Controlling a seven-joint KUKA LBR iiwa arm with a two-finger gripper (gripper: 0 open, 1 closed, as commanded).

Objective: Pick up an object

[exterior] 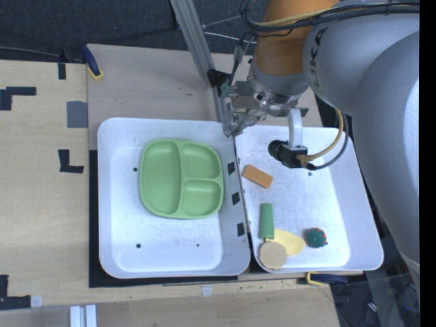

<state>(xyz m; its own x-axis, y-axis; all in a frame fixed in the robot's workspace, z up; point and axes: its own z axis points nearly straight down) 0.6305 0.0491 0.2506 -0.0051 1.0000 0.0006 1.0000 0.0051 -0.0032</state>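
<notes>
We see the gripper (234, 127) at the far rim where left bin (116, 237) meets right bin (340, 203). We can't tell its grip state. Tray (182, 179) in the left one, block (257, 176) in the right.

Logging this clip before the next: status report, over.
Gripper over far end of the bins' divider, nothing seen held. Orange block nearest, right bin. Nothing blocking it.

A single camera watches me, fixed above the bench (41, 182) and looking down at a slant. It sits far enough back to take in both bins whole: the left-hand bin (122, 251) spreads below and to the view's left of my gripper (236, 123), the right-hand bin (334, 182) below and to its right. My arm (368, 67) looms above and right of it.
</notes>
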